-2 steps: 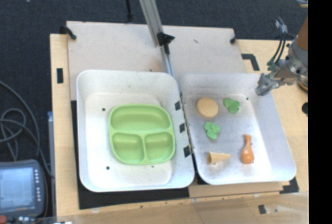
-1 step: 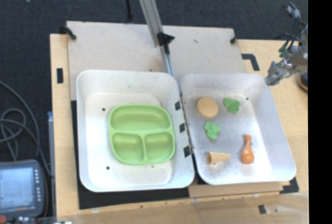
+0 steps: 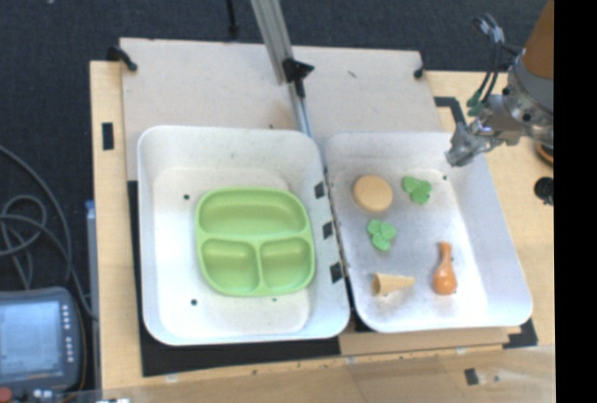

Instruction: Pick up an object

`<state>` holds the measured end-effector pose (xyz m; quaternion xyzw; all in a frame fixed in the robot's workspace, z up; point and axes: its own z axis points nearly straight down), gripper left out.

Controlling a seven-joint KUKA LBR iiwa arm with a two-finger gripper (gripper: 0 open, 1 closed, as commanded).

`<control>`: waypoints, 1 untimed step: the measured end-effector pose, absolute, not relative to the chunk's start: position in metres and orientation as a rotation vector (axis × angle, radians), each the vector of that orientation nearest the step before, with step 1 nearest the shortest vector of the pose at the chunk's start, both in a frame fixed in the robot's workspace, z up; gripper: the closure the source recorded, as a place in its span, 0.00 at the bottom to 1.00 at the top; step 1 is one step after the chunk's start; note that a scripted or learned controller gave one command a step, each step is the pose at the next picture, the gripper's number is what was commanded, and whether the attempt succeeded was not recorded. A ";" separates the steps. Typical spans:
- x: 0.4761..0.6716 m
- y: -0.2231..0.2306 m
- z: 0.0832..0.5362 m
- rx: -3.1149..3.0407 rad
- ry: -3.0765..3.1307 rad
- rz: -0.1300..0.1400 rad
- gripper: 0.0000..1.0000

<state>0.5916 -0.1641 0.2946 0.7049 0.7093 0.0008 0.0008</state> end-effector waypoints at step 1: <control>0.576 -0.116 0.277 2.214 2.228 0.000 1.00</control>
